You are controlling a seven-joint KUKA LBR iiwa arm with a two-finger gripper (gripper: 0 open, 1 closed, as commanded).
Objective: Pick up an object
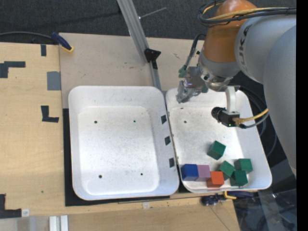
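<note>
My gripper [184, 95] hangs over the far left corner of the right bin [192, 129], near the bin's rim. Nothing shows under it or in it. The blocks lie at the opposite, near end of that bin. A blue cube [189, 172] sits beside a pale purple cube [203, 171] and an orange cube [216, 178] along the front wall. One green cube [216, 149] lies apart, slightly farther in. Several more green cubes [239, 171] cluster in the near right corner.
The left bin [77, 129] adjoins the right one. A slanted metal bar [137, 28] runs down to the gap between the bins. A black cable fitting [226, 117] hangs off the arm over the right bin. Bench with dark tape marks lies left.
</note>
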